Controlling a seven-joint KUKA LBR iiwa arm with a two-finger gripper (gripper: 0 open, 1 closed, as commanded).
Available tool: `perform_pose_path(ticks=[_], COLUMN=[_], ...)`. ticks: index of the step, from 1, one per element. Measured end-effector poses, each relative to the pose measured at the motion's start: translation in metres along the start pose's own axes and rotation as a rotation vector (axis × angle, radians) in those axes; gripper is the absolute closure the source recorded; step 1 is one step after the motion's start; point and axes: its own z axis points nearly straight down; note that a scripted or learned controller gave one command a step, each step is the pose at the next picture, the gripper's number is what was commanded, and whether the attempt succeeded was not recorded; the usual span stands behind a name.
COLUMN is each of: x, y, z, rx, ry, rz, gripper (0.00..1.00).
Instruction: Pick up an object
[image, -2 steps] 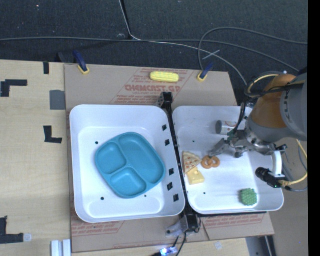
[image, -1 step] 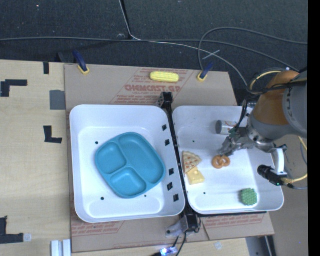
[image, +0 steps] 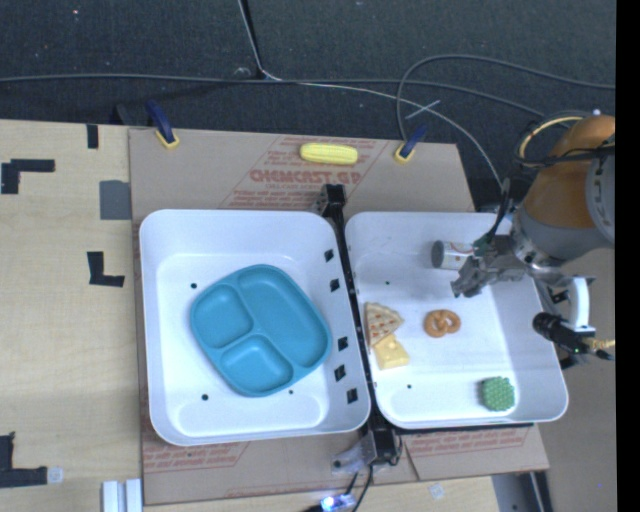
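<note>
Bins are set side by side on the counter. A blue tray (image: 260, 329) fills the left bin (image: 160, 300). In the right bin (image: 440, 410), a pretzel (image: 441, 323) lies mid-floor, a green object (image: 497, 393) near the front right corner. The gripper (image: 468, 280) hangs above the pretzel; its state cannot be told.

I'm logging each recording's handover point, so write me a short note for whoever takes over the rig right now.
Pincer: over the right bin, upper part, nothing seen in it; open or shut can't be told.
Right bin holds a pretzel, a waffle wedge, a yellow cheese piece and a green piece.
Left bin holds a blue divided plate.
A yellow item lies on the cardboard behind the bins.
Done: nothing lifted.
Left: the pick; the pretzel is nearest.
</note>
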Motion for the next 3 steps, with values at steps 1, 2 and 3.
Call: perform_pose_path(ticks=[1,2,3], x=[0.003,0.003,0.059], y=[0.001,0.003,0.008], z=[-0.063,-0.109,-0.094], rx=[-0.002,-0.001,0.005], ry=[0.0,0.0,0.003], rz=[-0.001,-0.001,-0.005], gripper=[1.0,1.0,1.0])
